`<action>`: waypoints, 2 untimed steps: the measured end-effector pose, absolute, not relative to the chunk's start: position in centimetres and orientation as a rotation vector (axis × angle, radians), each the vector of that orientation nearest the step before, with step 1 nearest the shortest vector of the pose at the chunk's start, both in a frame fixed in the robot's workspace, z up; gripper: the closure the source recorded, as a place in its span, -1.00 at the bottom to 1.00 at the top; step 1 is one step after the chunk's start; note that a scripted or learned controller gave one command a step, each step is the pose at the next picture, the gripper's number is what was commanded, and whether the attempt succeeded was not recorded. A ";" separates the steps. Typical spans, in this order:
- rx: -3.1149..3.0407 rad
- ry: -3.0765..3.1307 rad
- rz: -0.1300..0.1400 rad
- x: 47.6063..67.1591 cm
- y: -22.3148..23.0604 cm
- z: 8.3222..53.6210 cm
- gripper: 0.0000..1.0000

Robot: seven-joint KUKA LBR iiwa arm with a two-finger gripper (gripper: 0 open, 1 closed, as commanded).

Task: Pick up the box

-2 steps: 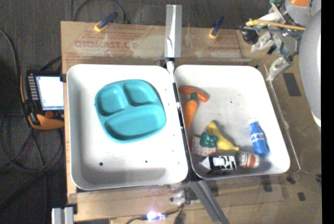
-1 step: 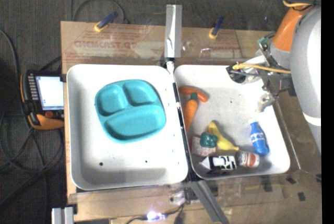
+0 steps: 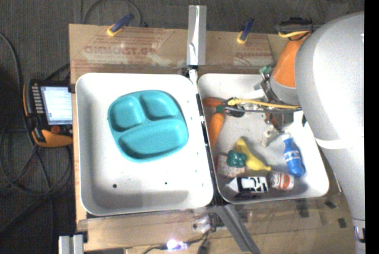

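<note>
The box (image 3: 251,183), small and black with white print, lies flat near the front wall of the right bin (image 3: 321,186). My gripper (image 3: 271,130) hangs over the middle of that bin, behind the box and a little to its right, well apart from it. Nothing shows between the gripper and the box except a yellow banana-shaped toy (image 3: 252,156). The arm's grey body hides the bin's right side.
Around the box lie a green toy (image 3: 235,158), a small red-and-white can (image 3: 283,180) and a blue bottle (image 3: 292,156). An orange carrot (image 3: 216,125) lies by the bin's left wall. A teal divided plate (image 3: 148,124) rests in the left bin (image 3: 95,187).
</note>
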State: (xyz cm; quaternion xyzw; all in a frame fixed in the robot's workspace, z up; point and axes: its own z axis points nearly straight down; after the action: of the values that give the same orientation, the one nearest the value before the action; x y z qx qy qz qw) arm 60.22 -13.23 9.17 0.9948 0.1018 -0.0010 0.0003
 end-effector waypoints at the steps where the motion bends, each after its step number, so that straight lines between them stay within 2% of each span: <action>1: 3.130 0.354 -0.027 66.1 -17.5 8.9 -1.00; 2: 3.133 0.325 -0.026 66.1 -20.4 8.9 -1.00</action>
State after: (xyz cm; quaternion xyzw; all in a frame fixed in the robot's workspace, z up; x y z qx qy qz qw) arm 66.05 -20.37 8.89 0.9946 0.1031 -0.0082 -0.0043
